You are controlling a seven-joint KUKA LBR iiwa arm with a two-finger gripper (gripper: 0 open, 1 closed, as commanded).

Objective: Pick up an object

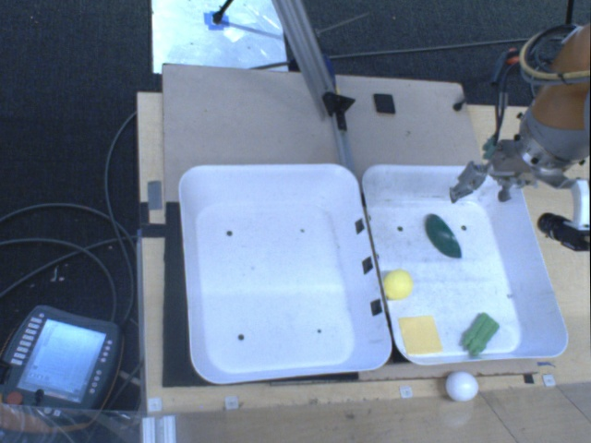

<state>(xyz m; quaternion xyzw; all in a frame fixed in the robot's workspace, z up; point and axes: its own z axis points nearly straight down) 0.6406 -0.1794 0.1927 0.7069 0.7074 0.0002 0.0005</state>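
The claw [485, 180] is hovering spread and empty above the right bin [531, 247], since the dark green oval object [443, 236] is lying just below-left of it.

Smooth, glossy white plastic bins [277, 192] on a matt brown board [249, 109], dark carpet-like floor [65, 63].

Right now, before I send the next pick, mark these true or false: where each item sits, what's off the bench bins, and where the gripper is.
1. The yellow ball lies in the left bin. False: it lies in the right bin, near the divider.
2. The dark green oval lies in the right bin. True.
3. The white ball lies outside both bins. True.
4. The yellow square sits on the green ridged piece. False: they lie apart.
5. The gripper is over the left bin. False: it is over the right bin's far edge.
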